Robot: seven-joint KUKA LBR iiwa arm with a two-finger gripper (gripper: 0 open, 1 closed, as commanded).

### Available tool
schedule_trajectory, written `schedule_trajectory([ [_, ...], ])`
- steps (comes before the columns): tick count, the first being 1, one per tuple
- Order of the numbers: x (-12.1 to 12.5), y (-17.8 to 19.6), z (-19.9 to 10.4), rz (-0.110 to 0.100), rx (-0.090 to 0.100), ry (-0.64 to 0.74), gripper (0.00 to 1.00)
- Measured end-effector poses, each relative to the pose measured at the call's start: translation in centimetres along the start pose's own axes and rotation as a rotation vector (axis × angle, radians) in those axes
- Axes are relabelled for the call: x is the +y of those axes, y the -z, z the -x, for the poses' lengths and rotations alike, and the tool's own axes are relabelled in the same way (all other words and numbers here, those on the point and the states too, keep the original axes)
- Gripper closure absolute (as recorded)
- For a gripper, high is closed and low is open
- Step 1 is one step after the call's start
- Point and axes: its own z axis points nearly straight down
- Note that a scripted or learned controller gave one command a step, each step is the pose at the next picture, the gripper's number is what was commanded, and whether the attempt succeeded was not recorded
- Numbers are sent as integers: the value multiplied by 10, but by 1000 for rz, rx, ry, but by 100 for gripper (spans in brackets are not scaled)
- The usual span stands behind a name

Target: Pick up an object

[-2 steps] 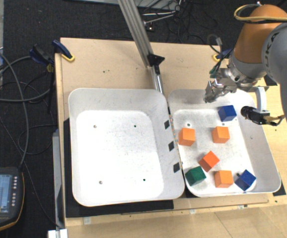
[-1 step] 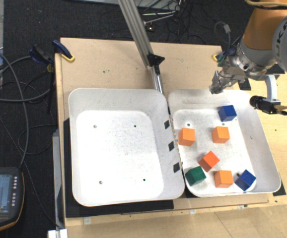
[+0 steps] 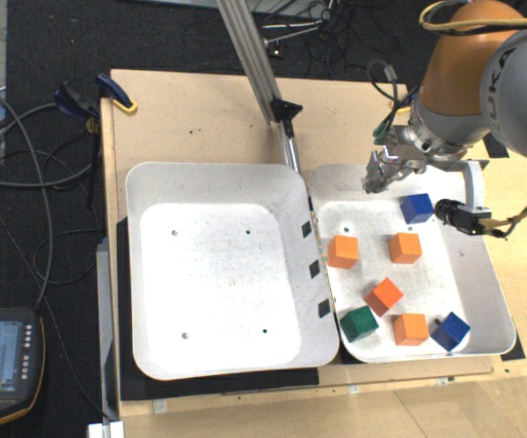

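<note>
The arm (image 3: 482, 62) comes in from the right, grey with a big orange part near the top. Its gripper (image 3: 378, 177) hangs over the far left corner of the right bin (image 3: 491, 286), above the bin's white floor. I cannot tell how the jaws stand, because they are small and dark from up here. Nothing shows between them. The right bin holds seven blocks. A blue block (image 3: 417, 208) sits near the far side, just to the right of the gripper but apart from it. Below it are two orange blocks, one on the left (image 3: 343, 251) and one on the right (image 3: 405, 247), with a gap between them. A third orange block (image 3: 384, 296) lies lower down, turned at a slant. Just below and left of it is a green block (image 3: 359, 322), close to the bin's left wall. A fourth orange block (image 3: 410, 328) sits near the front edge, and a second blue block (image 3: 449, 330) is just beside it on the right. The left bin (image 3: 145, 245) is white with little dark specks on its floor. Both bins rest side by side on a tan wooden surface (image 3: 200, 108). A blue and yellow clamp (image 3: 108, 89) sits at the far left corner of the surface. A silver pole (image 3: 250, 44) slants down toward the spot where the two bins meet.
</note>
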Motion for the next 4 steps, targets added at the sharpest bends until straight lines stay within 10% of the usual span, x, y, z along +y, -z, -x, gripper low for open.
schedule_trajectory([
  [4, -123, 25, -175, -1, 0, 0, 100],
])
